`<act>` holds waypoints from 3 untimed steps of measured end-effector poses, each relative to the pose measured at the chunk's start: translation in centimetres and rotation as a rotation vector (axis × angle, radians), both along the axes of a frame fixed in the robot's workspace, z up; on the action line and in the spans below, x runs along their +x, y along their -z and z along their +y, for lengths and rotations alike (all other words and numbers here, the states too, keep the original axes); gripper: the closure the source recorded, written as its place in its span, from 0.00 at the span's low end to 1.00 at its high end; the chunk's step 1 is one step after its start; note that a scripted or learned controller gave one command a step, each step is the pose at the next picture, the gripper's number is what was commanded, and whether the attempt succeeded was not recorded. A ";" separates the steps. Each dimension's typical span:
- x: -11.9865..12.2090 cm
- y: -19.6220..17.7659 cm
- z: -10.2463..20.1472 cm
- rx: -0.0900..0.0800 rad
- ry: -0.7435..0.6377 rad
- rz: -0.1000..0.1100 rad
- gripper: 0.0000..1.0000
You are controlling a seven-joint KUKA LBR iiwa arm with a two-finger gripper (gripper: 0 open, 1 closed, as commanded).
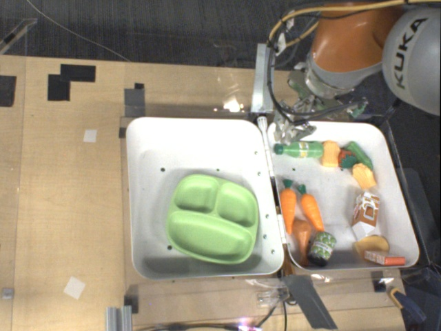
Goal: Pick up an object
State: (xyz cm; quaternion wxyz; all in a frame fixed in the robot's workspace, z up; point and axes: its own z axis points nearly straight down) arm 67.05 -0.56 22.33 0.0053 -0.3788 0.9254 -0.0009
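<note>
A green bottle is seen lying at the right bin's twelve o'clock edge, directly beneath the gripper; whether the claw is wide or narrow cannot be told, as it is blurred against cables. Two carrots lie at seven o'clock of the bottle. A green divided tray occupies the left bin.

Light green tray in a white bin; orange carrots (green tops)
</note>
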 end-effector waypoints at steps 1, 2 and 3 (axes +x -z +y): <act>0.0 -4.5 -7.3 -0.004 -0.062 -0.004 1.00; 0.0 -10.0 -3.4 0.002 0.195 -0.004 1.00; -7.2 -5.9 4.4 0.005 0.358 0.004 1.00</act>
